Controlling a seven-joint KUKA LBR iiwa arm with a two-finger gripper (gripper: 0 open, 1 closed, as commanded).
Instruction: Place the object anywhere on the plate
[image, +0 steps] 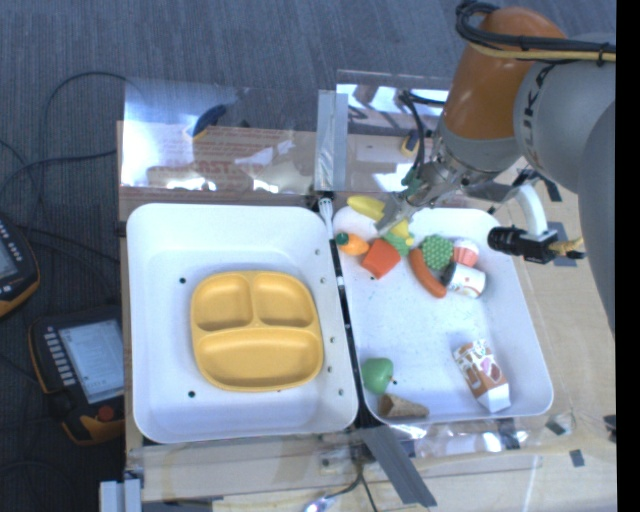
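Yellow three-compartment plastic plate (258, 329): left white bin (150, 250), centre-left of frame. Gripper (392, 222): upper centre-right, above the toy clutter, at yellow banana (366, 208) and orange block (381, 258); grip state cannot be told.

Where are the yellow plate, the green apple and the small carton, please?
yellow plate (258, 330), camera view, ridge between its compartments.
green apple (376, 374), camera view, its top.
small carton (482, 374), camera view, its printed side.
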